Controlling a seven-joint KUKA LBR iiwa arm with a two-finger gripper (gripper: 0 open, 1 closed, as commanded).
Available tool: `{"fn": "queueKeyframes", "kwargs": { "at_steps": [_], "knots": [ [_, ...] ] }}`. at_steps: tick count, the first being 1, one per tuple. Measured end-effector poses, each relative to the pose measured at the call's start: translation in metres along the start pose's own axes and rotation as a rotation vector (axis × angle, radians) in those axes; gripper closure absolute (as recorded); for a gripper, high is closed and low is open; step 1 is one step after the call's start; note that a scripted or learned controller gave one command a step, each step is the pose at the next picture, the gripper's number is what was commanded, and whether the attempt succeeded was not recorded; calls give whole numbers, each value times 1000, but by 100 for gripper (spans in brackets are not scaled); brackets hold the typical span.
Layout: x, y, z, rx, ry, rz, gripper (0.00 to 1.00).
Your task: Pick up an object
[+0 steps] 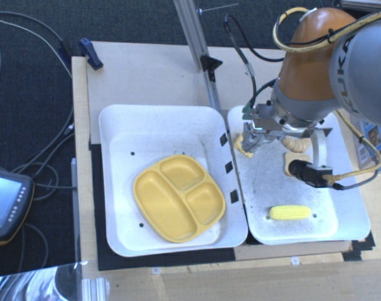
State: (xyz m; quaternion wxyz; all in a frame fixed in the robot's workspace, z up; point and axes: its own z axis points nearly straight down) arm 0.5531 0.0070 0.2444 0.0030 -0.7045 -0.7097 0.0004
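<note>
A yellow plastic plate [177,196] with three compartments lies flat, open side up, at lower centre of the frame, in the left white bin [110,127]. It is turned at a slant and its lower edge is near the bin's front wall. A small yellow corn cob [289,213] lies on its side at lower right, lengthwise across the right white bin [344,227]. Right of centre, a pale yellow piece [240,146] sits at that bin's left wall, partly hidden. A beige ridged lump [295,144] lies just right of it, also part covered.
</note>
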Motion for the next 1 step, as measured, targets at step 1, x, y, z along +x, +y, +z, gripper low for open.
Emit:
{"fn": "queueKeyframes", "kwargs": {
  "at_steps": [1],
  "knots": [
    [50, 6, 12, 0, -1, 2, 100]
  ]
}}
